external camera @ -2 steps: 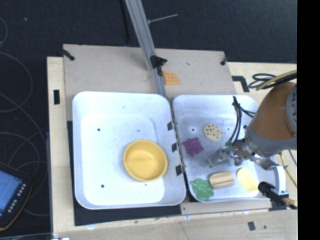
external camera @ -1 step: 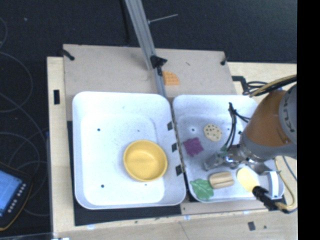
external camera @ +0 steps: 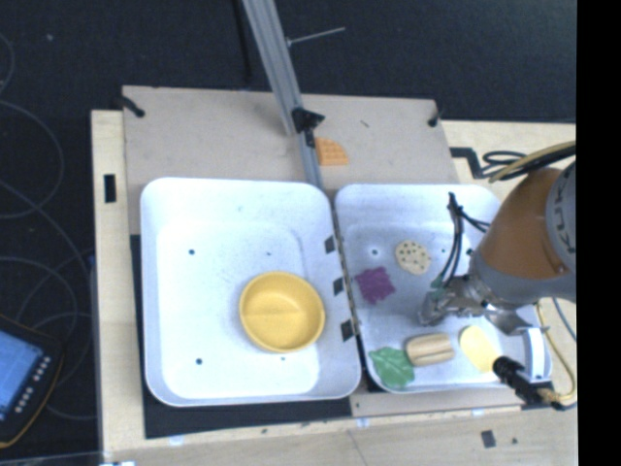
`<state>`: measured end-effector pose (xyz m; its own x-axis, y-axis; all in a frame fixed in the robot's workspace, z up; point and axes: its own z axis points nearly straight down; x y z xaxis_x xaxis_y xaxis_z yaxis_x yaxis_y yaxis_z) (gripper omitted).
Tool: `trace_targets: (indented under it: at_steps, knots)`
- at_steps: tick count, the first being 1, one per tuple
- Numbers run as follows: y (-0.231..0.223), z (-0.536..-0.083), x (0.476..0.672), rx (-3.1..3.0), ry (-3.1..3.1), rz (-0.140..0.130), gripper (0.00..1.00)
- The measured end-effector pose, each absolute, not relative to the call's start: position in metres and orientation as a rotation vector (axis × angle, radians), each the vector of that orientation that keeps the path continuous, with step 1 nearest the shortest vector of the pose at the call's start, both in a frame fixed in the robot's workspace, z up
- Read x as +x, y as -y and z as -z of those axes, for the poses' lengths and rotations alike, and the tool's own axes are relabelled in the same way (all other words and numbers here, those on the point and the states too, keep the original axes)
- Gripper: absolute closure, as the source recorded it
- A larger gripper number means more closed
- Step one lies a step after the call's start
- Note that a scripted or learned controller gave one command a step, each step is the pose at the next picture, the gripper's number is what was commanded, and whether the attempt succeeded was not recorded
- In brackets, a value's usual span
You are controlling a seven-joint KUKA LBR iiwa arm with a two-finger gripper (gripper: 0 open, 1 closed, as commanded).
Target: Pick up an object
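Camera view looks down on two shallow white bins set side by side on a pale bench. Left bin (external camera: 194,221) carries a yellow bowl (external camera: 282,311), sitting upright toward its lower right part, close to the divider between the bins. Right bin (external camera: 388,212) holds several small things: a round tan cookie (external camera: 412,256) with dark spots near the middle, a purple piece (external camera: 374,283) to its lower left, a green leafy piece (external camera: 391,365) in the lower left corner, a tan bread roll (external camera: 430,349) lying on its side just beside the green piece, and a pale yellow lemon-like piece (external camera: 476,347) just right of the roll.

From the right, the grey arm with its orange band (external camera: 519,236) reaches over the right bin. Its gripper (external camera: 441,307) hangs low inside this bin, right of the purple piece and below the cookie, with the bread roll directly beneath it in the picture and very near. The metal fingertips look apart from the roll, and nothing shows between them. How wide they stand cannot be told, since the wrist covers most of them. The lemon-like piece lies to the lower right of the gripper, near it, while the green piece lies to its lower left.

Behind the bins, an orange tag (external camera: 331,152) rests on the tan board beside a slanted grey rail (external camera: 277,56).
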<state>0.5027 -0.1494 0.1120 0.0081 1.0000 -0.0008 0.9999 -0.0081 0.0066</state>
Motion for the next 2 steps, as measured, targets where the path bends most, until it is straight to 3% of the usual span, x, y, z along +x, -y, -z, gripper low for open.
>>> trace_targets:
  at_steps: [2]
  knots:
    - [0.155,-0.239,0.512,2.211,-2.22,-0.007,1.0]
